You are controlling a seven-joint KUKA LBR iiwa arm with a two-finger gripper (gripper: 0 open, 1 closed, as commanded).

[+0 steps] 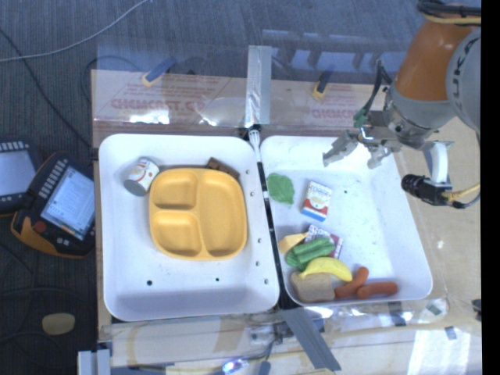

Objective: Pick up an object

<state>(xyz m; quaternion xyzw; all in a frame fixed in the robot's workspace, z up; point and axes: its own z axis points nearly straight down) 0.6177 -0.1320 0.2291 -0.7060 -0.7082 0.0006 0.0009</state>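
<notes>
Bins side by side on your surface, left bin [117, 287] holding a yellow divided tray [197, 212] and small can [141, 175], right bin [398, 233] with toy food heaped at its near corner, banana [328, 268] among it, your gripper [358, 151] spread wide, holding nothing, above that bin's far edge.
</notes>
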